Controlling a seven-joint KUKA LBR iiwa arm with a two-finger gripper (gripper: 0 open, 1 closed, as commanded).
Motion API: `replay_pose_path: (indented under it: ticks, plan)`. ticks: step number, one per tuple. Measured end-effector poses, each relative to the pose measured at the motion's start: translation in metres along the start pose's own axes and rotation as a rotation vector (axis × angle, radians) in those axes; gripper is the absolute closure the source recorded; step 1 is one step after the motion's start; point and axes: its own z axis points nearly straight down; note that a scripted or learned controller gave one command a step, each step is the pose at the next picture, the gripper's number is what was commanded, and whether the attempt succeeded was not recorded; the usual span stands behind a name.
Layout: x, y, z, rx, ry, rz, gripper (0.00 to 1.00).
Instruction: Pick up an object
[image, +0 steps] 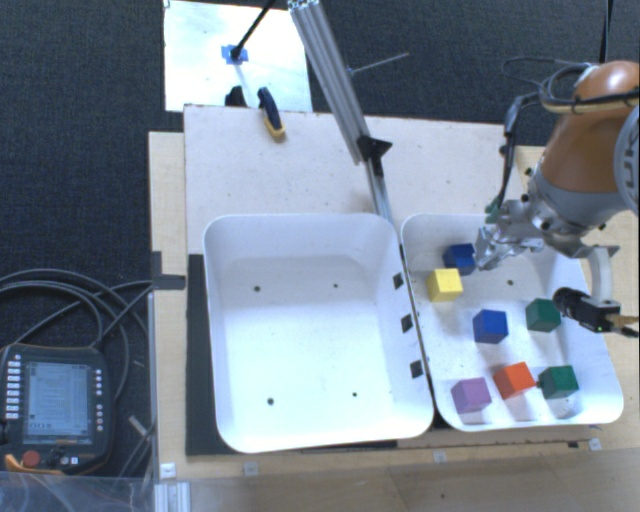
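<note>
From the overhead camera view, my gripper (490, 250) hangs in the right bin (590, 405), and I cannot tell how it is set. The nearest blue cube (459, 257) sits just beside my tip, a yellow cube (445, 284) just beyond it. It looks light, rigid and smooth, so I'd pinch two opposite flat faces squarely.

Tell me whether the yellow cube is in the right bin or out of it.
In. The yellow cube rests on the right bin's floor near its left wall, beside a blue cube.
</note>
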Motion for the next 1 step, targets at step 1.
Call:
replay_pose_path:
  ticks: [1]
  plan:
    - [0.0533,-0.0053,-0.0122,-0.002,0.000,-0.002,1.00]
